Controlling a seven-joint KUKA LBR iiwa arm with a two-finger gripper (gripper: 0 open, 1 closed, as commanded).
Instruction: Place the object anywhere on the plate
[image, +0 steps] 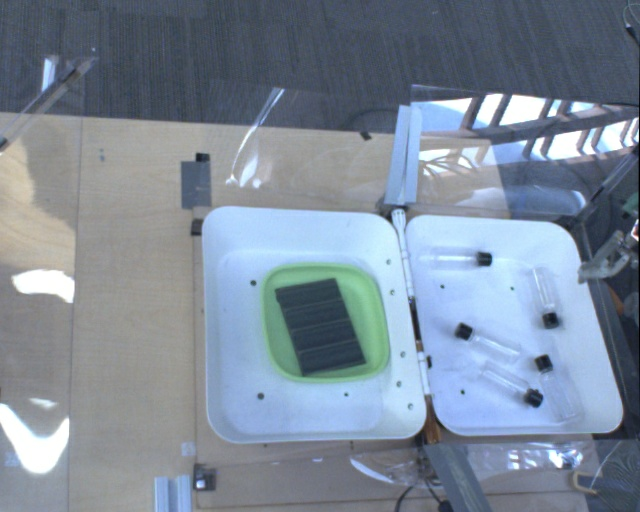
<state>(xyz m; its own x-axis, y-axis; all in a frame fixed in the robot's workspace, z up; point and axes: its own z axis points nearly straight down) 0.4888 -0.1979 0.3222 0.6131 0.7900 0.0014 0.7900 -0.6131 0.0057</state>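
Vials (487, 346), clear tubes with black caps, lie scattered flat in right bin (590, 400); some five, apart from each other. Green plate (375, 320) sits in left bin (230, 400), bearing dark ribbed block (319, 326).

Judged handling: light, stiff, slick, prone to roll, possibly fragile. Best pinched across mid-barrel, crosswise to its length.

Gripper (603, 264) at right bin's far edge, part cut off; cannot tell finger state.

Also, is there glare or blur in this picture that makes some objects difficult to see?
In the camera view, bright window reflections lie on the transparent panel behind the right bin and on the bench at left; the clear vials nearly vanish against the white, so mostly their black caps show; the green plate and dark block are sharp.
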